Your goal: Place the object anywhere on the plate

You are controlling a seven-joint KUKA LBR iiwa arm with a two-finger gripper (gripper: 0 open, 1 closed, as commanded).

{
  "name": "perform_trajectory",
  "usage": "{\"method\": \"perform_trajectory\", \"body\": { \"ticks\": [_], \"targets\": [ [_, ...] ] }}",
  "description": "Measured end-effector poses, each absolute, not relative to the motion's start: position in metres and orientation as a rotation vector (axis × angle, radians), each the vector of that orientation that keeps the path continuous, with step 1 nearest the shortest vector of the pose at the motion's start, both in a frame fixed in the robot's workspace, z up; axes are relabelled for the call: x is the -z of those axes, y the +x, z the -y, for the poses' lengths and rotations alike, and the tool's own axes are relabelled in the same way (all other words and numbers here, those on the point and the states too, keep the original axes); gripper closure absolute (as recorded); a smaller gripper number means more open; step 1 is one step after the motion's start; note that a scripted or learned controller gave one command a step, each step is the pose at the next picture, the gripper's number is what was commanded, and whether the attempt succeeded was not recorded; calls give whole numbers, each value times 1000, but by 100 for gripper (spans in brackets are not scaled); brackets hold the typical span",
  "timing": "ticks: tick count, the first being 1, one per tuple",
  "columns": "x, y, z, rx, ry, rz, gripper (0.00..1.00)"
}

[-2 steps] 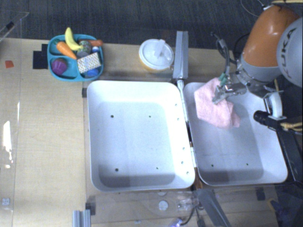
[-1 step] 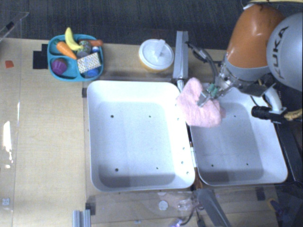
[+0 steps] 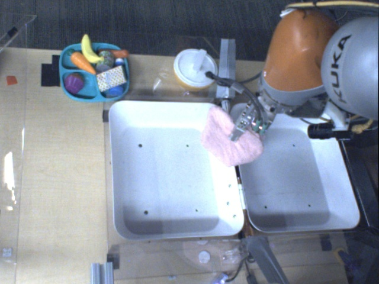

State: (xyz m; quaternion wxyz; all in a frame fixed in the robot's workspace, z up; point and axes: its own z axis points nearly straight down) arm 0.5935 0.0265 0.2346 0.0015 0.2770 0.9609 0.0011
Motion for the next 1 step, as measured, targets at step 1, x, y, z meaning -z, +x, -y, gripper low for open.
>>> {"method": "perform_trajectory", "body": {
  "ticks": [1],
  "targets": [
    [-229, 587, -77, -5, 252, -3125, 100]
  ]
}}
